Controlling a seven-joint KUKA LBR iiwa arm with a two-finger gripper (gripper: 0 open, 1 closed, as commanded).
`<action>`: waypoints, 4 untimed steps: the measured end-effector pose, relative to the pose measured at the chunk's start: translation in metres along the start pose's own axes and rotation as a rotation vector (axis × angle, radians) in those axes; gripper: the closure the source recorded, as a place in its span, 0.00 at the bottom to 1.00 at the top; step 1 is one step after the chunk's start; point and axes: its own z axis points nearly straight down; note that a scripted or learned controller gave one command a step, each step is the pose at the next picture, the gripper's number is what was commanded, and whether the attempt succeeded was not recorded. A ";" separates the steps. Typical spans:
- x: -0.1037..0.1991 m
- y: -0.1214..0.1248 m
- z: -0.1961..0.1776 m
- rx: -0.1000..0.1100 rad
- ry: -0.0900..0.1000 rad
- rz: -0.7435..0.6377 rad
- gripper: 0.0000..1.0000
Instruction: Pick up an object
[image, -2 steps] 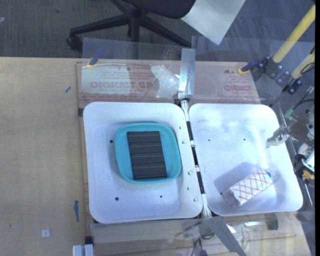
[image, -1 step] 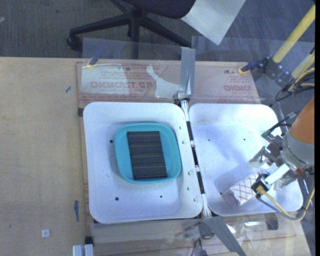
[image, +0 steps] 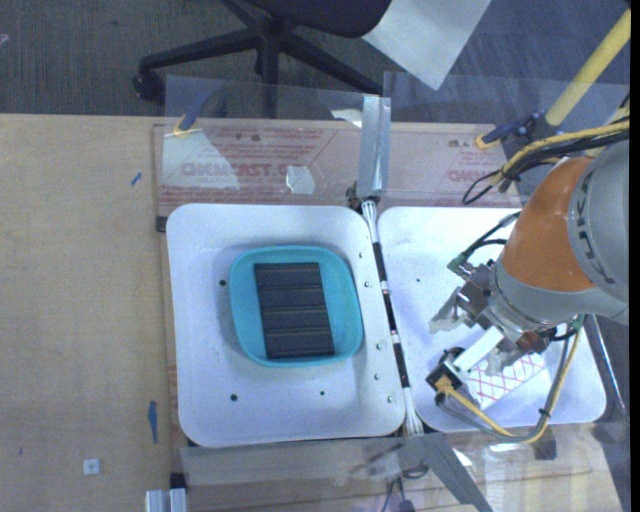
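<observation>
Teal square plastic dish (image: 295, 305) holding a dark ribbed block (image: 293, 310), centred in the left white bin (image: 200, 400), claw (image: 450, 350) low over the right white bin (image: 410, 250), near its front edge, above a red-checked white item (image: 510, 378), grip unclear

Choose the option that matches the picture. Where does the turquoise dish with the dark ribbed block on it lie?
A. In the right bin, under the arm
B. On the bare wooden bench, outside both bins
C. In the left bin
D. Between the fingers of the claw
C: the turquoise dish sits in the middle of the left bin, while the arm reaches over the right bin.
</observation>
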 end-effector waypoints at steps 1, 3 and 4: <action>-0.043 0.041 -0.020 -0.003 0.000 -0.195 0.00; -0.116 0.118 0.095 -0.009 0.009 -0.705 0.00; -0.123 0.122 0.067 0.000 0.009 -0.532 0.00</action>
